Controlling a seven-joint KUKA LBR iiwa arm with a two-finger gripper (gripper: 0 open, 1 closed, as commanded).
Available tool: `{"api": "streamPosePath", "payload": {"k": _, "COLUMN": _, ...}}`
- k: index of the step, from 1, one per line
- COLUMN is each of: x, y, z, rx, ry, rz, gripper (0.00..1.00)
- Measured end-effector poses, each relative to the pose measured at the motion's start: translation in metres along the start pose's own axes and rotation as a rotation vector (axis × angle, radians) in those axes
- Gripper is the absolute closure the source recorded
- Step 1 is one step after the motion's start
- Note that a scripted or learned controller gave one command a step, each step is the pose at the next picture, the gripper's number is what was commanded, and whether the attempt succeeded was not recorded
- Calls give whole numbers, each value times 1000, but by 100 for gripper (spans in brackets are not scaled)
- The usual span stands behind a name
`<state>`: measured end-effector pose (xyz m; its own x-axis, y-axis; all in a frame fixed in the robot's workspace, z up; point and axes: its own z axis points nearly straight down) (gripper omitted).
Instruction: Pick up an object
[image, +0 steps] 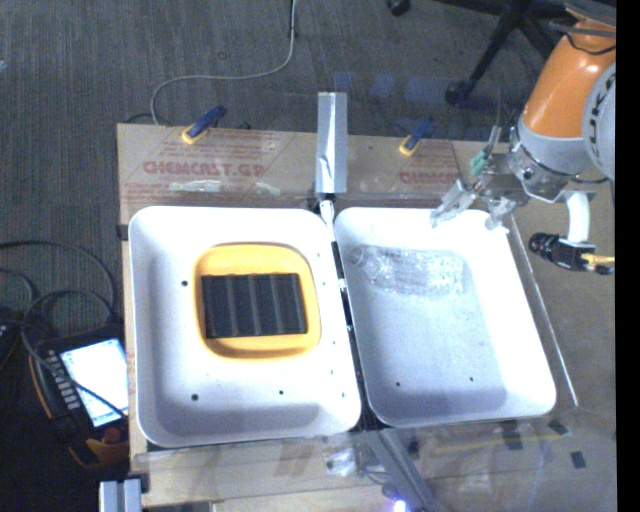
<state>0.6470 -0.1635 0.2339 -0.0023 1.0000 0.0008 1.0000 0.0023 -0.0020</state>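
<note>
A yellow tray-like object with a black ribbed insert lies flat in the middle of the left bin. A clear, crumpled plastic item rests in the far part of the right bin; it is hard to make out against the white floor. My gripper hangs over the right bin's far rim, above and just behind the clear item. Its two fingers are spread apart, open, with nothing between them.
A grey upright post stands behind the seam between the bins. Two blue-and-yellow clamps hold the cardboard backing at the far edge. A tablet and cables lie on the floor to the left.
</note>
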Motion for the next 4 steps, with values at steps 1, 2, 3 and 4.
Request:
{"api": "streamPosePath", "payload": {"k": 1, "x": -6, "y": -56, "z": 138, "rx": -7, "ry": -1, "rz": 152, "gripper": 0}}
{"api": "streamPosePath", "payload": {"k": 2, "x": 29, "y": -15, "z": 142, "rx": -12, "ry": -9, "rz": -139, "gripper": 0}}
{"api": "streamPosePath", "payload": {"k": 3, "x": 25, "y": 21, "z": 143, "rx": 4, "ry": -7, "rz": -184, "gripper": 0}}
{"api": "streamPosePath", "payload": {"k": 4, "x": 45, "y": 21, "z": 143, "rx": 2, "ry": -11, "rz": -199, "gripper": 0}}
